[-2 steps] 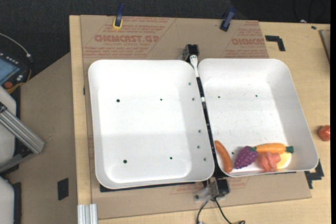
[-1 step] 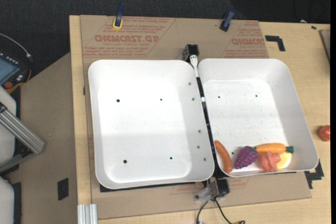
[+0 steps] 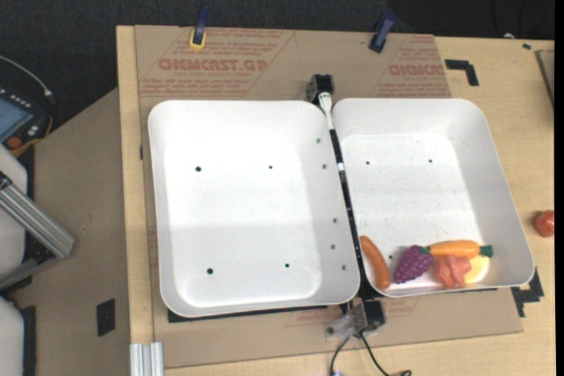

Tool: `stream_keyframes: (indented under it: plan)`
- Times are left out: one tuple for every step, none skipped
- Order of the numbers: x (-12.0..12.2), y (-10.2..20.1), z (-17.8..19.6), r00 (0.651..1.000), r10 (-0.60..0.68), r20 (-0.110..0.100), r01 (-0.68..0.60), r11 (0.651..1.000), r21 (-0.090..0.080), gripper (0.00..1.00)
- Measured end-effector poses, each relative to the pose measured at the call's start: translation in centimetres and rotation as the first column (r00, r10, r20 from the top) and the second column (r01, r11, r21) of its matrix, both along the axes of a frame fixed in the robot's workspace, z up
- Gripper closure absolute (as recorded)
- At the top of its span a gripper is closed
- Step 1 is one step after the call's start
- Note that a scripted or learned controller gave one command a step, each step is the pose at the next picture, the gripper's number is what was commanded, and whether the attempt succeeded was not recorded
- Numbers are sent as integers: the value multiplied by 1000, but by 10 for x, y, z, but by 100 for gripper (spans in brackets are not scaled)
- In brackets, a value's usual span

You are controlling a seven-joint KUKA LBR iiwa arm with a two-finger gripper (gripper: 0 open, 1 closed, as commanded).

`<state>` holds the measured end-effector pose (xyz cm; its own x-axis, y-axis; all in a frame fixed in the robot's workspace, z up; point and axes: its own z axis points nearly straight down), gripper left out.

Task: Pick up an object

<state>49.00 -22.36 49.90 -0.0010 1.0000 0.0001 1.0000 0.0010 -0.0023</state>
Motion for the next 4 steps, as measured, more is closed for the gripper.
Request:
stream_keyframes:
  plan:
    - [-11, 0, -8, 1000, -1, 1, 1, 1000, 0, 100]
    - [-11, 0, -29, 1000, -1, 0, 1, 1000, 0, 100]
    - [-11, 0, -51, 1000, -1, 0, 1, 1000, 0, 100]
    - [-11, 0, -62, 1000, -1, 1, 1, 1000, 0, 100]
